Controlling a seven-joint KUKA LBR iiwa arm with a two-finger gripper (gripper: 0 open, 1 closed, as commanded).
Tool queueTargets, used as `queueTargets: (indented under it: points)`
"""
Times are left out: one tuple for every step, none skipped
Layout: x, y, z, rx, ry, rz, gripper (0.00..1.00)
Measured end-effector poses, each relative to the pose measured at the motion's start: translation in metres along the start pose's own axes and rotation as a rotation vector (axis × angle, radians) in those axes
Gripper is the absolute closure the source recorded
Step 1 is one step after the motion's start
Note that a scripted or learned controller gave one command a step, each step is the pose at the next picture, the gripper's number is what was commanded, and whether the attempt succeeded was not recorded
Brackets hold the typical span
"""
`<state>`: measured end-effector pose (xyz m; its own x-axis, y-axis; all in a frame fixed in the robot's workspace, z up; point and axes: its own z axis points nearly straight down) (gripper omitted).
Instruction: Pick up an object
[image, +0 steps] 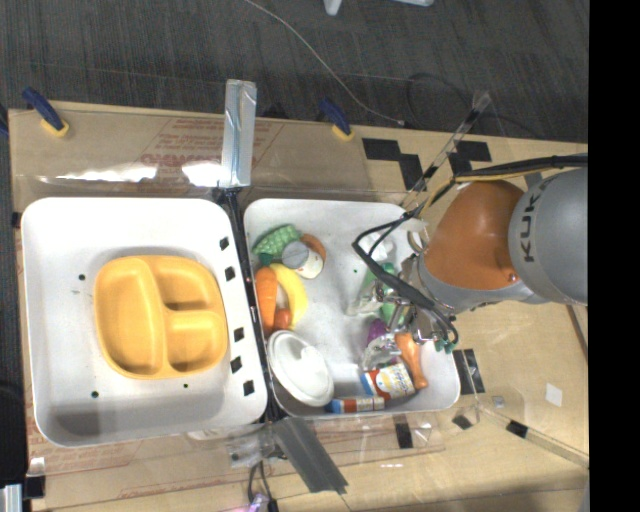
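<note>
Two shallow white bins (60, 330) sit side by side; the right one holds a round white lidded bowl (300, 368), orange carrot (266, 297) and yellow banana (293, 290). Farther right, the claw (392, 318) hangs above cluttered small packets (392, 378); whether it grips is unclear.

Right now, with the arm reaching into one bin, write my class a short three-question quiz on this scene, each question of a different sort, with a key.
1. True or false: the yellow divided tray lies in the same bin as the banana.
2. Multiple choice: the arm reaches over which bin? A) the left bin B) the right bin C) neither
3. Fill in: the white bowl sits near the right bin's ______ corner in the camera view (lower-left or upper-right).

Key
1. False; the tray is in the left bin, the banana in the right.
2. B
3. lower-left
</note>
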<state>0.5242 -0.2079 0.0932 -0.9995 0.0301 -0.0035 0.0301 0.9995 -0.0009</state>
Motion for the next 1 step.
queueTargets:
  points:
    - [-0.0029,0.0015,-0.0120,0.002,-0.006,-0.007,1.00]
